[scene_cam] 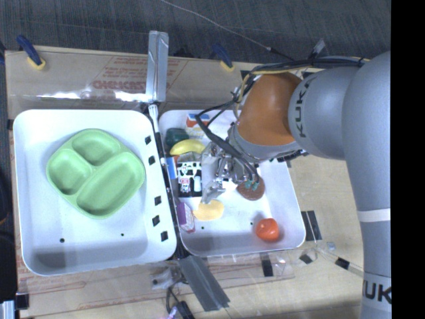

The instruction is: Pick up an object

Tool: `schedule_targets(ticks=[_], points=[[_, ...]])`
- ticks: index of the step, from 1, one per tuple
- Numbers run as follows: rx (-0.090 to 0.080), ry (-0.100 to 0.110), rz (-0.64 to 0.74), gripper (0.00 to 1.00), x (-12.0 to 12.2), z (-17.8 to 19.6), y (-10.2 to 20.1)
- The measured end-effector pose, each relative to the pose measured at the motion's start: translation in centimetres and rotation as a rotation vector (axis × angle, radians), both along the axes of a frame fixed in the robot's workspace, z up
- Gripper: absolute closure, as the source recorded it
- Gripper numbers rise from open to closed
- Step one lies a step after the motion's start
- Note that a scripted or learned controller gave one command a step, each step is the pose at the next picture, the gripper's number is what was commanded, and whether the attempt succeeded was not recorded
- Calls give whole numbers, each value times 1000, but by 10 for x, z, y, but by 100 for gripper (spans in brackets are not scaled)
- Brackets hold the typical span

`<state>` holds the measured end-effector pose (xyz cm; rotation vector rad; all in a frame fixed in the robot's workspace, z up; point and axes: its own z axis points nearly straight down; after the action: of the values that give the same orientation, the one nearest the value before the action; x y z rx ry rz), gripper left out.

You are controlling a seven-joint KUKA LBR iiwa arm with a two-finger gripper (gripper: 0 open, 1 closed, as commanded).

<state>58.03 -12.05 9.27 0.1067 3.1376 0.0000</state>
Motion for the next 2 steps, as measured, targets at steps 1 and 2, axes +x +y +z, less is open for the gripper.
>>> schedule_targets(ticks=[1,2], points=[[0,2,-159,0,-64,0,-40],[1,0,-315,0,-25,0,16]])
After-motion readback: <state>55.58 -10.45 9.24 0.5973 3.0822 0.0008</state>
